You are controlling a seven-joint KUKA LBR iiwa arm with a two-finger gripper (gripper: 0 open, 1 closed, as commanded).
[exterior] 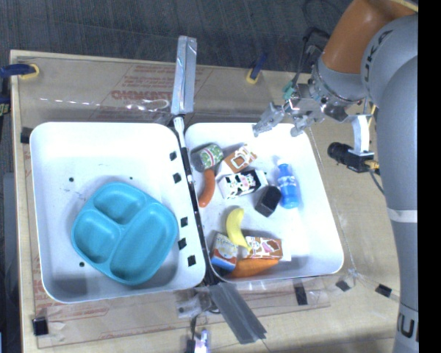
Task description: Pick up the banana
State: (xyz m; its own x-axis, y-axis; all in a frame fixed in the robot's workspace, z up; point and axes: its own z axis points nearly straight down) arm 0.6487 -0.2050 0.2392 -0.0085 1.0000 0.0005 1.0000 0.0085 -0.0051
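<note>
A yellow banana (237, 229) lies in the right-hand white bin (320, 197), toward its near edge, touching a small carton (261, 248) and just above an orange carrot-like piece (250, 268). The end effector (283, 116) hangs over the bin's far rim, well apart from the fruit — whether it is released or clenched cannot be told. The banana looks light, smooth and curved, probably a stiff toy; a hold across its middle seems best, though crowding neighbours could block one side. The left bin (51, 160) holds a blue divided tray (125, 230).
</note>
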